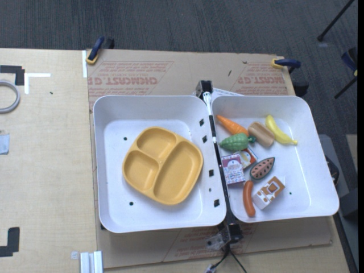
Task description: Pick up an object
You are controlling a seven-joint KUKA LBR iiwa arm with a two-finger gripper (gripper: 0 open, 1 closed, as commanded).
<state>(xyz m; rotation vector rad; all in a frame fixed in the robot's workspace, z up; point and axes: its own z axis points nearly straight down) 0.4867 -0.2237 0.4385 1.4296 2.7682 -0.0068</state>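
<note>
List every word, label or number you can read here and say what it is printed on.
"CHEMCAST GP", red and upside down, on the cardboard sheet left of centre.
The same red print at the sheet's right: only "CAST GP" readable.
Smaller red lines beneath both: too small to read.
Small packet and small carton in the right bin: print blurred, unreadable.

Bench [45, 169], cardboard sheet [170, 75] (printed), two bins [108, 152]
</note>
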